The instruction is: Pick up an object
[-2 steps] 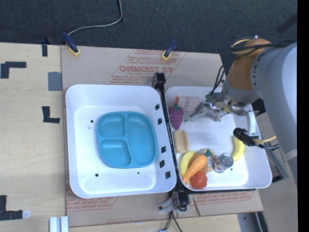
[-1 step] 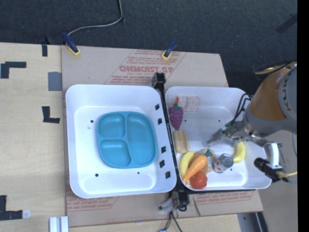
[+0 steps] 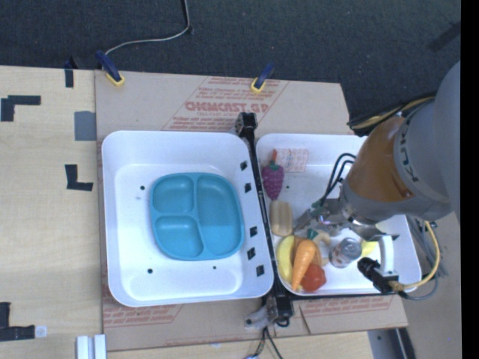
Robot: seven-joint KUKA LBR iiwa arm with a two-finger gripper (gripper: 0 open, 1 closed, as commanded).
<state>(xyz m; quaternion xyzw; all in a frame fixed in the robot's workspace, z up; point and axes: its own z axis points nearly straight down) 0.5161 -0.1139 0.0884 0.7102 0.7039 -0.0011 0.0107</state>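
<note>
The arm bends down into the right bin, its gripper low just beside the toy carrot; finger state cannot be told.

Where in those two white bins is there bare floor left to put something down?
Left bin: a bare band all round the blue divided plate. Right bin: bare floor along the far wall, beyond the purple grapes. Its near half is crowded with the carrot, other toy food and the arm.

Camera: one fixed view above my bench, looking down at a slant | Range: mid-distance, both shallow white plastic bins framed centre and lower right | Entry: my grey, orange-banded arm comes from frame right
</note>
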